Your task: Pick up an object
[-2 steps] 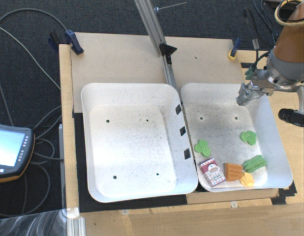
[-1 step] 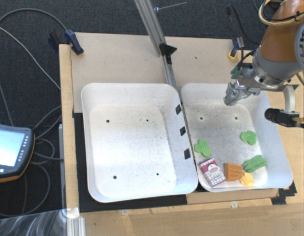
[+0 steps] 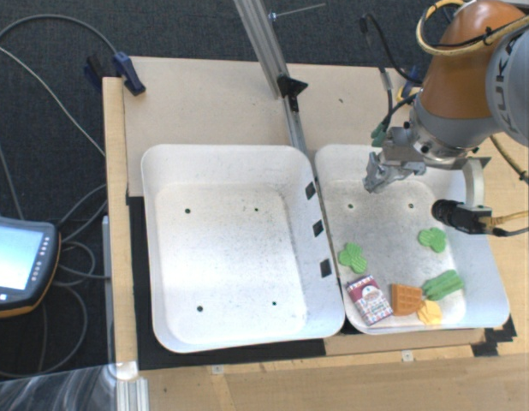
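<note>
My gripper (image 3: 376,178) hangs over the back part of the right bin (image 3: 380,221), below the orange-banded wrist. Nothing shows between its fingertips. The objects lie toward the bin's front: a green lumpy piece (image 3: 352,256), a second green piece (image 3: 433,240), a long green ridged piece (image 3: 442,283), a small red-and-white packet (image 3: 368,300), an orange waffle-like square (image 3: 407,298) and a yellow bit (image 3: 430,313). All of them sit well in front of the gripper.
The left bin (image 3: 230,247) lies beside the right one, with black clips (image 3: 317,227) along the shared rim. A slanted metal pole (image 3: 264,41) crosses the back of the bench. A black cable plug (image 3: 457,215) hangs by the arm.
</note>
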`<state>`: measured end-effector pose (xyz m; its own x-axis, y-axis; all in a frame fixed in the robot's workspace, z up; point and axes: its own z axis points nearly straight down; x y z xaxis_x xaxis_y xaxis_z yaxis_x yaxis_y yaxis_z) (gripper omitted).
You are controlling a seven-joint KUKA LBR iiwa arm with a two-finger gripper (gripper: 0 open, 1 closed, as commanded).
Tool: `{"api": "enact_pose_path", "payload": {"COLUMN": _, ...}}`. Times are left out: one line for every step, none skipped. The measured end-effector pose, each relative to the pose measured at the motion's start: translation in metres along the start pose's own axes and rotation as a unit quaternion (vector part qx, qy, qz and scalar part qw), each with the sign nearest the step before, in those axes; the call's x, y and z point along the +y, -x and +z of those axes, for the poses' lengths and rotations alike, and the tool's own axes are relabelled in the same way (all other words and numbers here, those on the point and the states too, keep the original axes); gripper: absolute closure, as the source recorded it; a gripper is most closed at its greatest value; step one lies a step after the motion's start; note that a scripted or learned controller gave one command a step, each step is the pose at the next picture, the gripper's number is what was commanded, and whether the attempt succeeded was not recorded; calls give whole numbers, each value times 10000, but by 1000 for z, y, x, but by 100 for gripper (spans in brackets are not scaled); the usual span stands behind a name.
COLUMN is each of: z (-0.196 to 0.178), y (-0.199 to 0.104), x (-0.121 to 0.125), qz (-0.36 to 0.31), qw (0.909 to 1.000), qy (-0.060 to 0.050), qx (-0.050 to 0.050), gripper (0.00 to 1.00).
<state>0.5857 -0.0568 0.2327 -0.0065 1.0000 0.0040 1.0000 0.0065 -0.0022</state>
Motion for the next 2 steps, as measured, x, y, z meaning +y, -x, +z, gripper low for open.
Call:
{"api": "enact_pose_path", "payload": {"z": -3, "y": -63, "x": -13, "qz": -9, "qw": 10000, "qy": -4, "qx": 0, "gripper": 100}}
{"api": "enact_pose_path", "payload": {"z": -12, "y": -117, "x": -16, "qz": -7, "qw": 10000, "qy": 18, "qx": -3, "gripper": 100}}
